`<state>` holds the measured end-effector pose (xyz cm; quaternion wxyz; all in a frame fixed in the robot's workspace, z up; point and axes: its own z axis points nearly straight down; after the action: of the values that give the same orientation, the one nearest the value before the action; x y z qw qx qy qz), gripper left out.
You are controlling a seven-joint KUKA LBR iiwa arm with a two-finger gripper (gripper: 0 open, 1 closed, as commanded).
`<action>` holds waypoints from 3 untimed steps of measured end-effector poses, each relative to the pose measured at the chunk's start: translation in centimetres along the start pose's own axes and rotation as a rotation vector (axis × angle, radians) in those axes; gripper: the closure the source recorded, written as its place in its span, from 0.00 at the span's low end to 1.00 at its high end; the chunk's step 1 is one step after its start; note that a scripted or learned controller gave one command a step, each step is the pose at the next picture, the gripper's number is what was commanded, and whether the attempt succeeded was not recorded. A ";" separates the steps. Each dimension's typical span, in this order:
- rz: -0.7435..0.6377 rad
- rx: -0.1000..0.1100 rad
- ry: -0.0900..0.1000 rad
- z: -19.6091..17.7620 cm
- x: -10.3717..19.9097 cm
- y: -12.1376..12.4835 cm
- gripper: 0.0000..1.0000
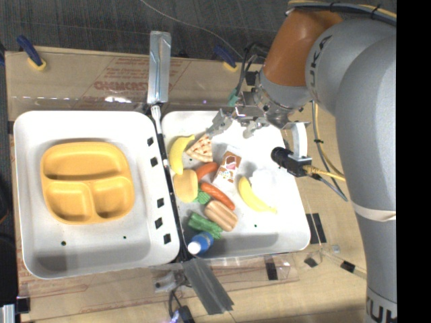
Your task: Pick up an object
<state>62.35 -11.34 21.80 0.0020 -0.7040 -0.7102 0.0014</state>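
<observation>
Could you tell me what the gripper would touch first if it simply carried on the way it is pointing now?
Probably the pizza slice: the gripper hangs over the right bin, angled toward it. The banana lies just beyond, though depth is unclear.

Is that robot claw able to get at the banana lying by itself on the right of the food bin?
Probably yes. The banana lies apart from the pile with nothing on top of it, and the gripper hangs over the same bin, close by.
</observation>
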 end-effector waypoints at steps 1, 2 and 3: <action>-0.197 -0.004 -0.002 -2.3 3.8 0.6 0.00; -0.075 0.003 -0.001 4.5 1.2 -2.5 0.00; -0.132 -0.033 -0.009 10.4 1.8 -5.9 0.00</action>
<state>56.36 -9.60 11.43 -0.0127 -0.6556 -0.7549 -0.0074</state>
